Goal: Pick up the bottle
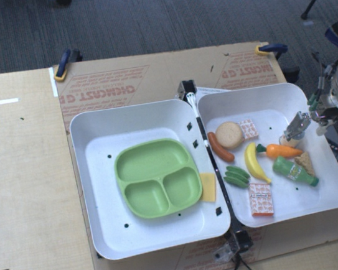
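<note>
The bottle (295,172) is green and lies on its side in the right bin (287,211), near that bin's right wall, with its cap end pointing to the lower right. A tan wedge (306,161) rests against its upper side. My gripper (296,126) hangs over the right bin's upper right part, above the orange carrot (283,150) and apart from the bottle, which lies below it in the view. Nothing shows in the gripper.
The right bin also holds a sausage (220,147), a round bun (228,134), a small red-and-white packet (248,129), a banana (254,164), a green vegetable (237,176) and a red carton (261,200). The left bin (96,173) holds a green divided plate (158,178) and a cheese slice (209,187).
</note>
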You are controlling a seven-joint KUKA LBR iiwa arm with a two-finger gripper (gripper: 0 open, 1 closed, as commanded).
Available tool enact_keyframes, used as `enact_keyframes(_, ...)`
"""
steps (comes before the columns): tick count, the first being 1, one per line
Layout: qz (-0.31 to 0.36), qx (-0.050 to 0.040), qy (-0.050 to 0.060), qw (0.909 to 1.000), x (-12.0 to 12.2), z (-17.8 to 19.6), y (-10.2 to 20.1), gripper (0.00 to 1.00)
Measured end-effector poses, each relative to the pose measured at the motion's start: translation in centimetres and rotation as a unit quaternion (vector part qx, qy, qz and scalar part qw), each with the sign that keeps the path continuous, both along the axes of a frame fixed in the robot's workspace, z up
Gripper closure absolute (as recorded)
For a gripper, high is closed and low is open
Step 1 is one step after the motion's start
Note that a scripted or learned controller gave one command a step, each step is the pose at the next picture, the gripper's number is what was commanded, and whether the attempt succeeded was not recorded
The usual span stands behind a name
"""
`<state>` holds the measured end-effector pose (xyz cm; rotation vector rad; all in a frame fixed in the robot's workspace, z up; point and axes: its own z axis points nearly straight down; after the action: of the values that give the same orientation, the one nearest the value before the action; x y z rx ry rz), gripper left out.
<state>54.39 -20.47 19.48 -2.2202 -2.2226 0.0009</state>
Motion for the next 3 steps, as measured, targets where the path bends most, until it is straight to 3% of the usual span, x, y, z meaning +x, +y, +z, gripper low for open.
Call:
enact_keyframes(1,0.001,-0.0005,-0.001,1.0,0.1,1.0,0.0,1.0)
enact_keyframes(2,-0.1,0.0004,0.0,0.9949,-6.5,-8.0,-1.7,1.0)
enact_keyframes(3,-0.07,-0.0001,-0.001,0.9975,-6.6,2.6,5.0,1.0)
